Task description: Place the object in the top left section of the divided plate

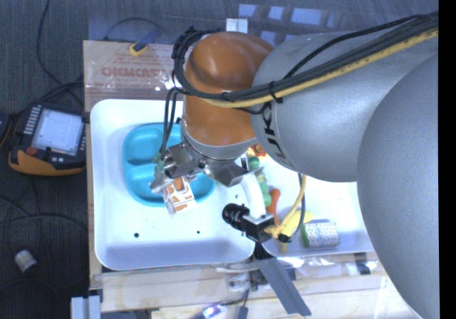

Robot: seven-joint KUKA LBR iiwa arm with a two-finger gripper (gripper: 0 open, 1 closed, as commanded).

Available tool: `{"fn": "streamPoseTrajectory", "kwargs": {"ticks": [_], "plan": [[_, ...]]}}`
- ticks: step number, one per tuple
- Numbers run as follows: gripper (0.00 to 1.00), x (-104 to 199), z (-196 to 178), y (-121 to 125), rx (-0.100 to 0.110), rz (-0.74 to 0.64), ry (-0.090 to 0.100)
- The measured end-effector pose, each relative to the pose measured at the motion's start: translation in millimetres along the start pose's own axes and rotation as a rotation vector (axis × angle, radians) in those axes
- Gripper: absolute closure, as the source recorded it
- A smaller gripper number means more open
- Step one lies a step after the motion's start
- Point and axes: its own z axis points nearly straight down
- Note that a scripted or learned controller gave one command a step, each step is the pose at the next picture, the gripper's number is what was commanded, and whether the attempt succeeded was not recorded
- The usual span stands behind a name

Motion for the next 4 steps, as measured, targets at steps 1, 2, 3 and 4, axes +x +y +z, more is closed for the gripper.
{"fn": "streamPoseTrajectory", "kwargs": {"ticks": [1, 2, 3, 4], "plan": [[1.00, -1.4, -7.7, -0.2, 0.004, 0.002, 0.000], [1.00, 1.6, -148.4, -4.0, -0.004, 0.168, -0.003], [1.00, 19.1, -25.1, 0.9, 0.000, 0.058, -0.001], [1.00, 11.9, -167.1, -0.6, -0.004, 0.026, -0.002]]}}
